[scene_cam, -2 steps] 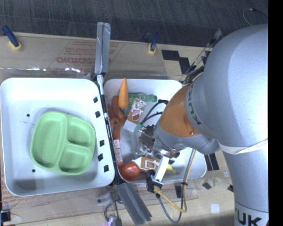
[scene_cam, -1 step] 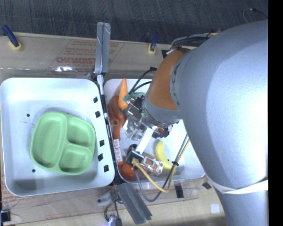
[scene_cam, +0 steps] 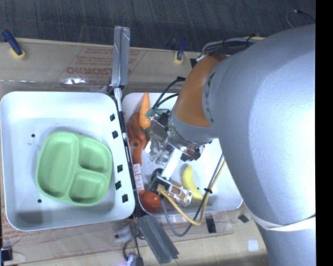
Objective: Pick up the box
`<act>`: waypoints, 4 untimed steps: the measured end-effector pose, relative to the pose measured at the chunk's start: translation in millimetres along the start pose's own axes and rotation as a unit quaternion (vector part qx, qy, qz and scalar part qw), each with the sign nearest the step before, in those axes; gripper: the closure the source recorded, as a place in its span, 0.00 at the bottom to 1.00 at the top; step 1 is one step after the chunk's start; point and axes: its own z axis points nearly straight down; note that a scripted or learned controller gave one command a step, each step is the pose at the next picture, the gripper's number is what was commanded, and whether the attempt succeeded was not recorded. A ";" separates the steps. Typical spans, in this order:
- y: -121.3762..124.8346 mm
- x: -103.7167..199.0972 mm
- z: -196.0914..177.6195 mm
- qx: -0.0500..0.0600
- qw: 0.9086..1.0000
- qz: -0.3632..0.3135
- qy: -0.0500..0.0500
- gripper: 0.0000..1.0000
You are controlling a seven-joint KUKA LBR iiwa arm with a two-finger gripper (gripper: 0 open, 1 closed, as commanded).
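1. Jaws: low in the right bin (scene_cam: 228, 195); spread or pressed together, cannot tell.
2. Box (scene_cam: 137, 173): apparently the slim pack against that bin's left wall, above a red fruit (scene_cam: 150, 200).
3. Step: approach. Next, centre over the box, then close.

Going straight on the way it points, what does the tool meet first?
The tool points down into the right bin; likely its white floor beside the orange-brown object, though depth is unclear.

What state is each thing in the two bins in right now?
Green plate: upright, empty, left bin.
Carrot: lying flat, right bin.
Banana: lying flat, partly under the arm.
Red fruit: resting in right bin's near corner.
Box: on edge against right bin's left wall.
Gripper: low in right bin.
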 end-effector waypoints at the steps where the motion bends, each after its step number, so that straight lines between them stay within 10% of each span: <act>1: 4.7 -50.9 10.0 -0.001 0.997 -0.072 0.000 1.00; 2: 28.8 -80.1 73.9 -0.002 0.998 -0.061 0.000 1.00; 3: -67.6 38.8 9.7 -0.002 0.998 0.066 0.001 1.00; 4: -68.4 39.8 0.7 0.000 0.998 0.062 0.000 1.00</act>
